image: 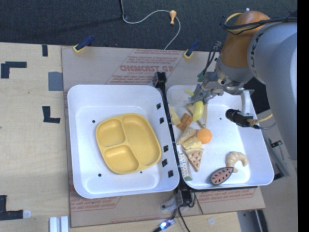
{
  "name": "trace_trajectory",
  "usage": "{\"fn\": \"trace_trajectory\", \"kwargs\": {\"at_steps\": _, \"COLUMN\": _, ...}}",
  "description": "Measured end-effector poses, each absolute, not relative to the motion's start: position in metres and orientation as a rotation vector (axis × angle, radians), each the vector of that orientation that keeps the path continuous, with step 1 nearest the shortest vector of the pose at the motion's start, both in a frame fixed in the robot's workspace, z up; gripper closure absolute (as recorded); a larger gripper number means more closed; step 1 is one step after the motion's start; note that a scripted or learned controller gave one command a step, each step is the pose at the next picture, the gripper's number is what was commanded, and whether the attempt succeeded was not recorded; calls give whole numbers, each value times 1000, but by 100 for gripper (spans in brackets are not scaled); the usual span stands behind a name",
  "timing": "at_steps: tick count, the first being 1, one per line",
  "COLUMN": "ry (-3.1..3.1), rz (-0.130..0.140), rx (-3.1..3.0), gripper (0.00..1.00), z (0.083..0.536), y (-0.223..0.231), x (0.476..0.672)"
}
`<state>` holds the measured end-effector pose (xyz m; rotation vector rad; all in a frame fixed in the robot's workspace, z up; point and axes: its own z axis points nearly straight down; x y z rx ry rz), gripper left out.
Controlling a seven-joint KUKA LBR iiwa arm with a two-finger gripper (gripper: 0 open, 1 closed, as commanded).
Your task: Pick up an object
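My gripper (199,98) hangs low over the far left part of the right bin (251,144), its tip right at the upper end of a yellow banana (198,111). The banana lies nearly upright in the picture and touches the gripper's tip. Just below it sit a small orange (204,136), a brown-orange piece (185,121) and a pale yellow wedge (190,140). A pizza slice (195,159), a croissant (236,159) and a dark oval with red dots (220,176) lie nearer the front.
The left bin (82,129) holds a yellow divided plate (128,143). A black clip-lined wall (166,129) parts the two bins. The grey arm with its orange band (241,37) fills the upper right. A white cable (149,18) lies beyond the bench.
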<state>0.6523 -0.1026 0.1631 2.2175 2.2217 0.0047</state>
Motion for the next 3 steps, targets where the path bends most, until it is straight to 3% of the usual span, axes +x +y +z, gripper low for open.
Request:
{"fn": "trace_trajectory", "kwargs": {"at_steps": 1, "ry": 2220, "rz": 4, "rx": 2218, "gripper": 100, "z": 225, "y": -109, "x": 652}}
{"fn": "trace_trajectory", "kwargs": {"at_steps": 2, "ry": 2223, "rz": -1, "rx": 2221, "gripper": 100, "z": 224, "y": -108, "x": 652}}
{"fn": "trace_trajectory", "kwargs": {"at_steps": 3, "ry": 2223, "rz": -6, "rx": 2224, "gripper": 100, "z": 214, "y": -93, "x": 606}}
